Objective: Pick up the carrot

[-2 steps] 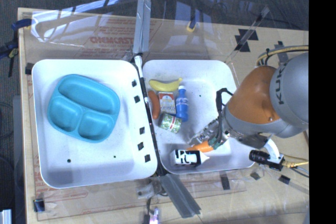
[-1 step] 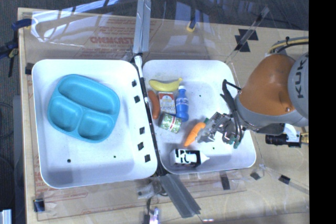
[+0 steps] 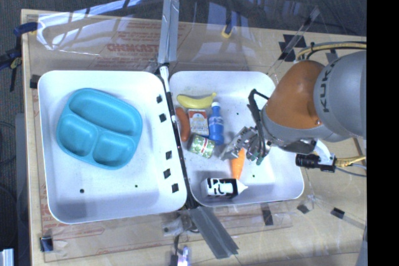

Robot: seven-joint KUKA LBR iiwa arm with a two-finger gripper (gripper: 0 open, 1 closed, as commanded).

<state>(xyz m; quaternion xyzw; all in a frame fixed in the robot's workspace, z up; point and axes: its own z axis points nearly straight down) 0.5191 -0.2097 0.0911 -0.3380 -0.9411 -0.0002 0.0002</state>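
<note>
Lettering "KUK" readable on my grey arm housing (image 3: pixel 346 96); faded red print on bench board (image 3: pixel 134 47) behind bins, not legible. Carrot (image 3: pixel 238 164) in right bin (image 3: pixel 283 187), near its front edge, long axis roughly front-to-back, slight tilt; which end is tip, can't tell. My gripper (image 3: pixel 248 145) directly over carrot's rear end; finger spread — can't tell. Blue tray (image 3: pixel 98 128) in left bin (image 3: pixel 93 202).

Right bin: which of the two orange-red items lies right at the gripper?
The carrot, just under the gripper, in the right bin. The sausage-like item lies against the bin's left wall, beside the banana.
</note>
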